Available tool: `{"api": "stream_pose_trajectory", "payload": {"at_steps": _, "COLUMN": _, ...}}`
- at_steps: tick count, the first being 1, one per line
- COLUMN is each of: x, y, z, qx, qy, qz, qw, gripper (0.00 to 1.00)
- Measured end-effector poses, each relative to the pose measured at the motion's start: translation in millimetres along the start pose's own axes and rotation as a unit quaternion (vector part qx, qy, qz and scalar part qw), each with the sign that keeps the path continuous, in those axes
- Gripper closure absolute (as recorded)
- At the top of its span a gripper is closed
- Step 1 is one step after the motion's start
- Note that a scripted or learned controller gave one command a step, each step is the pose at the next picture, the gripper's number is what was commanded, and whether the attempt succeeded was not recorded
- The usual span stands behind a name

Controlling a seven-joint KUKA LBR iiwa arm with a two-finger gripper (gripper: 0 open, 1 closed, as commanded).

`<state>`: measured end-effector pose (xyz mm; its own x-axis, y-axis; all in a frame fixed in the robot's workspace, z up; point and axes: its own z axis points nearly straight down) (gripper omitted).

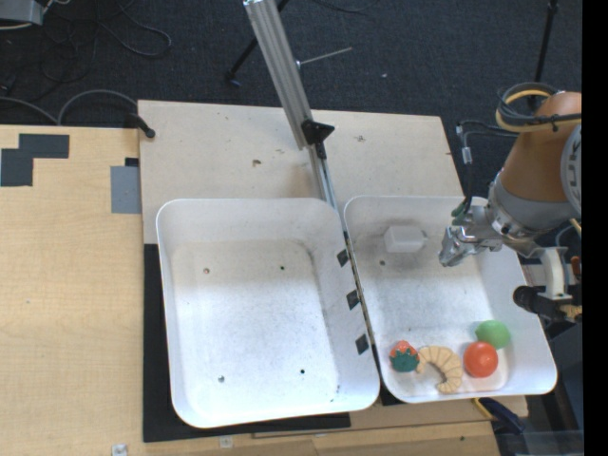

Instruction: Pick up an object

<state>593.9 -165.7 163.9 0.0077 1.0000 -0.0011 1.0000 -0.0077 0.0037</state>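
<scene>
Hand [460, 246] hung over the right bin [532, 350], upper half, near its right wall. You could not tell from this angle whether it was wide or narrow; nothing showed between its tips.

Candidates lay in that same bin. A pale grey block [405, 238] sat alone just left of the hand, apart from everything. Along the near rim were clustered a small red-and-green piece [404, 355], a tan curved pastry shape [442, 367], an orange-red ball [482, 359] and a green lump [493, 332].

For a clean pick, you would have done best with the block: nearest, isolated, flat sides. Centre over it before descending.

The near-rim cluster looked risky: ball touching pastry, green lump close against ball, all hard by the wall. Left bin [180, 255] and the slanted metal rail [285, 74] stood well clear of the table work.
</scene>
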Motion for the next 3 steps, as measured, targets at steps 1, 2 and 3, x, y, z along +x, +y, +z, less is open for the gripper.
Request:
{"api": "stream_pose_trajectory", "payload": {"at_steps": 1, "x": -8, "y": -6, "z": -51, "qx": 0.0, "qy": 0.0, "qz": -0.001, "qw": 1.0, "gripper": 1.0}}
{"api": "stream_pose_trajectory", "payload": {"at_steps": 2, "x": -9, "y": -5, "z": -104, "qx": 0.0, "qy": 0.0, "qz": -0.004, "qw": 1.0, "gripper": 1.0}}
{"api": "stream_pose_trajectory", "payload": {"at_steps": 3, "x": 49, "y": 0, "z": -90, "qx": 0.003, "qy": 0.002, "qz": -0.006, "qw": 1.0, "gripper": 1.0}}
